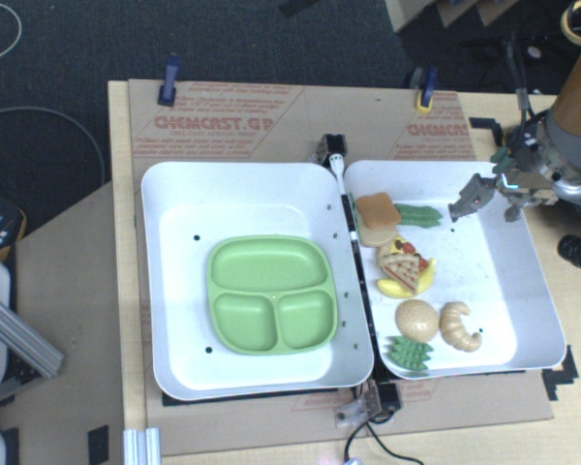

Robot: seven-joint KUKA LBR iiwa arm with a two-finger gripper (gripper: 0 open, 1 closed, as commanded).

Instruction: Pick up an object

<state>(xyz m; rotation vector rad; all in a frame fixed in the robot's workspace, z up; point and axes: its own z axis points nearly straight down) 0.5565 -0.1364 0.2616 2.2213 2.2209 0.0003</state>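
Note:
The right bin (523, 289) holds several toy foods. A brown toast slice (376, 215) lies at its far left, with a green pea pod (419, 216) beside it. Below them are a pizza slice (402, 256) and a yellow banana (413, 282). A tan potato (416, 318), a croissant (459, 325) and a green leafy piece (409, 355) sit near the front edge. My gripper (487, 204) hangs above the bin's far right part, right of the pea pod. It is open with nothing between its fingers.
The left bin (169, 260) carries a green three-compartment plate (271, 294). A black divider clip (331, 148) sits between the bins at the back. Blue and yellow clamps (168, 77) hold the cardboard base.

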